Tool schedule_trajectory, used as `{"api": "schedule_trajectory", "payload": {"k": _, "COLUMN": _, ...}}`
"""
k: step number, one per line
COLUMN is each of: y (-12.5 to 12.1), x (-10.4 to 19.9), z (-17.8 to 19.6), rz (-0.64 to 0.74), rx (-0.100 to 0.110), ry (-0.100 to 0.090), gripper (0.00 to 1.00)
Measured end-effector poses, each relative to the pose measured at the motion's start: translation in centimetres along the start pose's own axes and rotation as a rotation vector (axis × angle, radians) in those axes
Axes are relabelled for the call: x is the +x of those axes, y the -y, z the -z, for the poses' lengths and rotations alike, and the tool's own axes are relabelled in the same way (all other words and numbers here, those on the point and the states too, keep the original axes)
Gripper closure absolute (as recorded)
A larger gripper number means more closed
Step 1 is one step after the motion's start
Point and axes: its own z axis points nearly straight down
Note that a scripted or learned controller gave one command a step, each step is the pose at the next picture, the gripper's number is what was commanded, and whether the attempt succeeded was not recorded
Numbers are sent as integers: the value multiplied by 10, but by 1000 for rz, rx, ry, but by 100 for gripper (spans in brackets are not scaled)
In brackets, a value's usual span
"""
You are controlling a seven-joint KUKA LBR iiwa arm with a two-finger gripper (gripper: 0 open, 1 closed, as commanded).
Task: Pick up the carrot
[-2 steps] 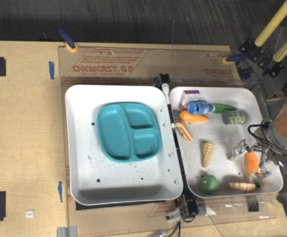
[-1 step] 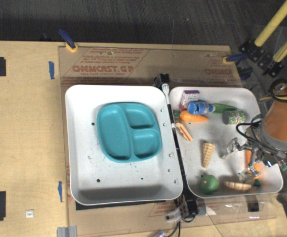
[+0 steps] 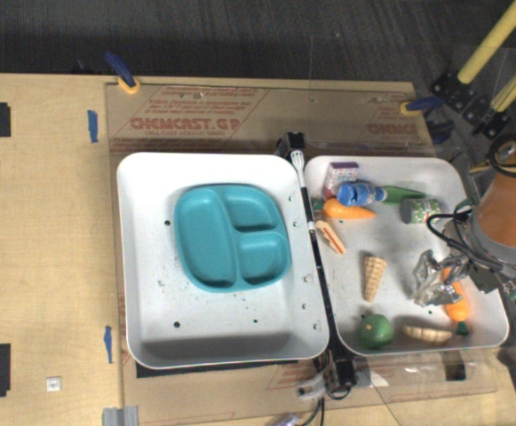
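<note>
Toward the near right corner of the right-hand shallow white plastic bin (image 3: 391, 169) lies the small orange toy carrot (image 3: 457, 308), with a bit of green at its near end. The metal two-finger gripper (image 3: 430, 279) sits just beside it on the left, cables looped around it. How wide the gripper is set cannot be made out, and nothing shows the carrot held.

The carrot looks like smooth moulded plastic, so it is probably light, stiff and a little slippery. Its taper would let it squirt out of a grip near the tip, so the thicker orange middle, taken across its width, seems the better hold.

Nearby lie a pale ridged cone (image 3: 374, 276), a tan bread-like stick (image 3: 426, 333) and a round green toy (image 3: 376, 329). A second orange tapered piece (image 3: 348, 210) rests at the far side. The left white bin (image 3: 142, 238) holds a glossy teal divided plate (image 3: 231, 236).
</note>
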Motion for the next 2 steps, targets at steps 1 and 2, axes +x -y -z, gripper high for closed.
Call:
{"api": "schedule_trajectory", "payload": {"k": 1, "y": 0, "x": 1, "z": -1, "rz": 0, "rx": -1, "ry": -2, "gripper": 0}}
{"api": "schedule_trajectory", "payload": {"k": 2, "y": 31, "x": 17, "z": -14, "rz": -109, "rx": -12, "ry": -12, "gripper": 0}}
